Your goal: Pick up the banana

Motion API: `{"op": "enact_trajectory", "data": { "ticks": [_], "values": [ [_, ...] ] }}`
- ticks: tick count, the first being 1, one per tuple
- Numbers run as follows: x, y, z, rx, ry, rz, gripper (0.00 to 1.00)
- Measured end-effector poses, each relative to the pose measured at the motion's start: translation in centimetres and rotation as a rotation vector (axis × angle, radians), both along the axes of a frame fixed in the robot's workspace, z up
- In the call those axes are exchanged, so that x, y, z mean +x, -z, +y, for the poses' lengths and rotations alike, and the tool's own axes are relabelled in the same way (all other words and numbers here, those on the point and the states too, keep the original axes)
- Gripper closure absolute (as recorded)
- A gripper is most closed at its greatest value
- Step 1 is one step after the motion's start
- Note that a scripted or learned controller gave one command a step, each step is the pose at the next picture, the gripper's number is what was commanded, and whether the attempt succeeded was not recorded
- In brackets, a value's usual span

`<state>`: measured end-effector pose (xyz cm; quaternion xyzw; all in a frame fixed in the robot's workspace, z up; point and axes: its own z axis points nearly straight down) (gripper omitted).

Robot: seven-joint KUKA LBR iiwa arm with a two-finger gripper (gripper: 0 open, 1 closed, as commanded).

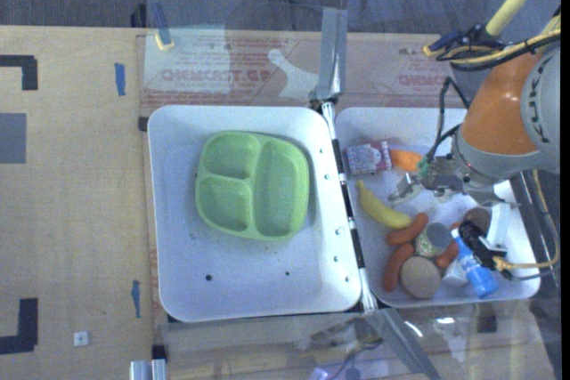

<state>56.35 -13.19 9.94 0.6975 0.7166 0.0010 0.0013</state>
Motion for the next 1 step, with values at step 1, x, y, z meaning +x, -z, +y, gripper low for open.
{"op": "enact_trajectory", "data": {
  "ticks": [1],
  "values": [
    [-1.69, 1.14, 3.46, -0.003, -0.044, -0.005, 0.0]
  ]
}}
